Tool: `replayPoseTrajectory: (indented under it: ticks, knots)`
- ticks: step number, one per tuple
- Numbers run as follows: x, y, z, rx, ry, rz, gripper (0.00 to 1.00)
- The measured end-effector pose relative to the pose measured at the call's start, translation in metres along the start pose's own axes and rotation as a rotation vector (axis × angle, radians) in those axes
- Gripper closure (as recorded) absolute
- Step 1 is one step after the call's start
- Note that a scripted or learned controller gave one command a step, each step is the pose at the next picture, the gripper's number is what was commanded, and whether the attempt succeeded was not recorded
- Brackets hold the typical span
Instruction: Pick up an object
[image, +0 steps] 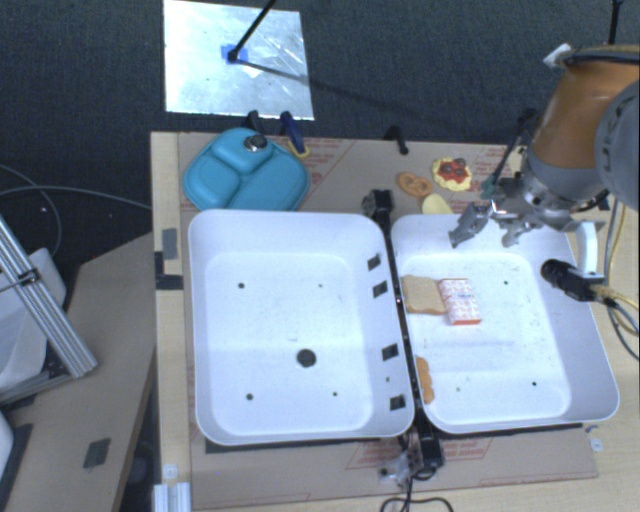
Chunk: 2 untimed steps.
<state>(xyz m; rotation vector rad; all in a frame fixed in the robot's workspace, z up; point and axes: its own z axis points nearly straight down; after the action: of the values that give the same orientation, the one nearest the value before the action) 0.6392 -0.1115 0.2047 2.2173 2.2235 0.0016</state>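
While the claw (491, 227) hangs spread and empty at the right bin's (580, 395) twelve o'clock rim, it should descend toward six o'clock, straddling the pink-patterned box (460, 300) squarely before closing.

The arm (590, 110) is running off the right edge, its upper part cut away. A grey frame (30, 300) is slipping past the left edge. Small toys (452, 172) behind the bins are blurring beyond naming.
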Motion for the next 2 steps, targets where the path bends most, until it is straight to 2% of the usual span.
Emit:
replayPoseTrajectory:
  ticks: [1, 2]
  knots:
    - [0.011, -0.104, 0.100, 0.017, 0.004, 0.004, 0.00]
    - [0.081, -0.046, 0.015, -0.012, 0.002, -0.010, 0.00]
